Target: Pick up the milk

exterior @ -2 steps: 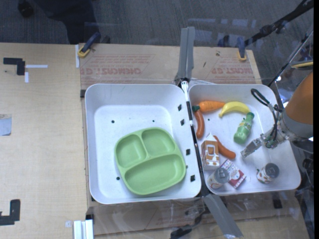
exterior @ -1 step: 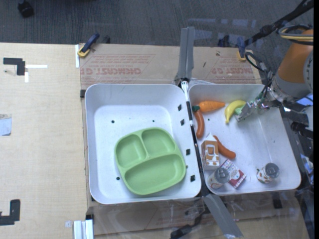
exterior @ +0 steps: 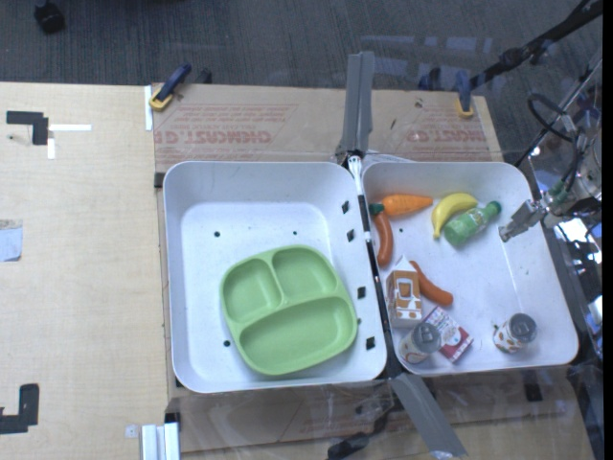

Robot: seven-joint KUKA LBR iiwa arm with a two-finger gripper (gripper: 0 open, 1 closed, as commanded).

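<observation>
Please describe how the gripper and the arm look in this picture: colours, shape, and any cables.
The gripper at the right bin's right edge is a small, pale grey metallic part with an angular shape. Behind it, at the picture's right side, thin dark cables loop past glinting metal parts. The image is too blurred there to show markings.

My way to the milk carton point(exterior: 406, 295) is tight: a hot dog point(exterior: 432, 287) lies against its right side, a can point(exterior: 425, 337) and a red packet point(exterior: 456, 342) crowd its near end, and the bin divider point(exterior: 366, 257) stands just left. From above it looks open. The right bin's point(exterior: 560, 295) middle and right floor lie bare, with only a small can point(exterior: 517, 332) near the front right corner
</observation>
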